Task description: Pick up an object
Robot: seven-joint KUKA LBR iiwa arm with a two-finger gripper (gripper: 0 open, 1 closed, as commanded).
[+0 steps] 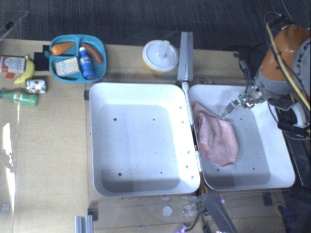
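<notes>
A crumpled pink cloth lies in the right white bin, against its left wall. The arm reaches in from the upper right with its orange band above the wrist. My gripper points down and to the left, its tip just above the cloth's upper right edge. Whether it touches the cloth is unclear from this angle. The cloth lies flat on the bin floor.
The left white bin sits beside the right one, with a metal post behind their shared wall. On the bench behind stand a white lidded cup and a blue divided plate of toy food. A banana, can and green bottle lie far left.
</notes>
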